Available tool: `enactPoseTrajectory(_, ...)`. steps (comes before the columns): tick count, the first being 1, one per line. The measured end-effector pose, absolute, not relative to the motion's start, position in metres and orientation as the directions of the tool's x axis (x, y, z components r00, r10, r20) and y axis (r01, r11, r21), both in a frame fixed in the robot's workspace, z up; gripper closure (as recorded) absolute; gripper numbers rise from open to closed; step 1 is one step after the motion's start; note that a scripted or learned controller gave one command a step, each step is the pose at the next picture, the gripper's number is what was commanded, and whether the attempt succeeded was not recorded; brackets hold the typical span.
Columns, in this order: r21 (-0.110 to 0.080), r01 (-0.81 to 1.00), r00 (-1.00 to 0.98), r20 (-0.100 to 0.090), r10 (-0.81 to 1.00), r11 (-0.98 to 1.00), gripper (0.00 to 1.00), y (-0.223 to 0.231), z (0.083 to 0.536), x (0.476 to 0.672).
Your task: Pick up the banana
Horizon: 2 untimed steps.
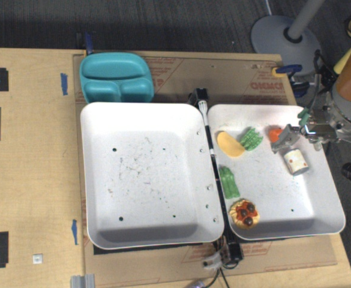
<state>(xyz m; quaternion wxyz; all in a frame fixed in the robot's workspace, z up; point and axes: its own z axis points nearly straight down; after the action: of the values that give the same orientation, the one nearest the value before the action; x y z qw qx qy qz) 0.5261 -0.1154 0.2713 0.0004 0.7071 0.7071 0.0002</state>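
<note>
Lower right of the frame, the right bin (319,221) holds a pizza toy (245,213), then a green piece (228,182). Further up lies the banana (230,144), yellow, near the bin's left wall: probably light, stiff plastic, slick, best pinched across its middle. The tool (285,138) hovers right of it; whether it is open I cannot tell.

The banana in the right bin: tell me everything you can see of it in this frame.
The banana is a short, plump yellow piece with a smooth, plastic-looking surface, probably a toy. It lies flat on the floor of the right bin, in the upper left part near the divide between the bins, angled with one end toward the top left. A green leafy item lies right against its upper right side. The gripper is off to its right, apart from it.
</note>
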Motion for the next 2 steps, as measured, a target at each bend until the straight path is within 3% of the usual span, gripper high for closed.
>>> enactPoseTrajectory(1,-0.001,0.995,-0.097,0.001,0.995,0.097,0.0,-0.058,0.185,0.507)
enactPoseTrajectory(2,0.0,0.733,-0.68,0.002,0.733,0.68,0.0,-0.024,0.185,0.481)
